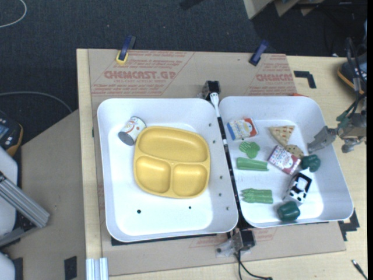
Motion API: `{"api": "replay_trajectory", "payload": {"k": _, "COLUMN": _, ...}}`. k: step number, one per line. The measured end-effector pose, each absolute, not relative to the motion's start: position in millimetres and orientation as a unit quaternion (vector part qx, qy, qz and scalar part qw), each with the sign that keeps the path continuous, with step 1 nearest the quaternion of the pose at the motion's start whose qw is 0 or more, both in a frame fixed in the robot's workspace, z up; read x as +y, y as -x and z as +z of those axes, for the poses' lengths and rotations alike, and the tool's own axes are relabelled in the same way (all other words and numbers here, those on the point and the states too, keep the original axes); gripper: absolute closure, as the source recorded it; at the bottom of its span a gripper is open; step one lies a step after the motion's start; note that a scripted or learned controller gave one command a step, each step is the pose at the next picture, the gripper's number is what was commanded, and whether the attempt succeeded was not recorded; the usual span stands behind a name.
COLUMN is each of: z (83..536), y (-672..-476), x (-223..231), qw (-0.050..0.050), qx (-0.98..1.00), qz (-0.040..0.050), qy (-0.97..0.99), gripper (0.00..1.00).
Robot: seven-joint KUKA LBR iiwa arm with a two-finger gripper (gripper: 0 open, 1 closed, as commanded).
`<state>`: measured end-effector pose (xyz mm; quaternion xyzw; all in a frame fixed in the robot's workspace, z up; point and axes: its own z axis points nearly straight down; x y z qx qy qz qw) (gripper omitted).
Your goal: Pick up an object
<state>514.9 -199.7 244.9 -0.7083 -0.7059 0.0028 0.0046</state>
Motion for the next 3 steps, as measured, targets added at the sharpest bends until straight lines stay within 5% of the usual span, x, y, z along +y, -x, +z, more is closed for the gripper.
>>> {"api": "replay_trajectory", "payload": {"k": 1, "z": 250.6, "y": -517.3, "x": -199.5, "qw": -0.001, "qx": -0.707, "qz": 0.0000, "qy": 0.707, "gripper": 0.00}}
{"api": "replay_trajectory", "payload": {"k": 3, "z": 149.4, "y": -508.9, "x": -206.0, "qw": 0.003, "qx": -0.707, "qz": 0.0011, "qy": 0.707, "gripper": 0.00}}
